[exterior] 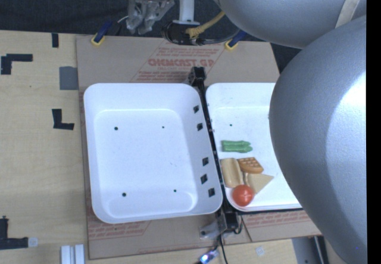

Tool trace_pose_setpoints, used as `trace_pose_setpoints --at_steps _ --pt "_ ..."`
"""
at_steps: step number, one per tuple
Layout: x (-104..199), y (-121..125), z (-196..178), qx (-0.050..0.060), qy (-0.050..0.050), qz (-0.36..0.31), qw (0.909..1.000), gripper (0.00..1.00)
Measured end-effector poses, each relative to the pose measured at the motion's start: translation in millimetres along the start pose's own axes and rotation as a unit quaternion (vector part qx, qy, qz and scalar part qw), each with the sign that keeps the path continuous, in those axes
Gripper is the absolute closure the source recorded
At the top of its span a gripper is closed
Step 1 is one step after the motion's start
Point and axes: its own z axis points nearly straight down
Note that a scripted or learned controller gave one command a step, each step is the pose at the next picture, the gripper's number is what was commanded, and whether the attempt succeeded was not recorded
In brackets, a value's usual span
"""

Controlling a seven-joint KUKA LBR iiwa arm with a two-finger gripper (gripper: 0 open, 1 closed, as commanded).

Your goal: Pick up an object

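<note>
Two white bins sit on the wooden surface [36, 155]. Inside the right bin [238, 102]: one green pod [237, 146], one waffle [251, 165], one tomato [242, 195]. Claw [143, 18] state unclear.

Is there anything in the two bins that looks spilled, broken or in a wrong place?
Nothing stands out. The green pea pod, the waffle piece, the bread roll and the red tomato lie together, intact, inside the right bin.
</note>
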Motion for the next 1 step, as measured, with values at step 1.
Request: trace_pose_setpoints --at_steps 1 --pt "-35.1 3.3 80.0 0.011 -0.004 0.003 0.9999 1.00"
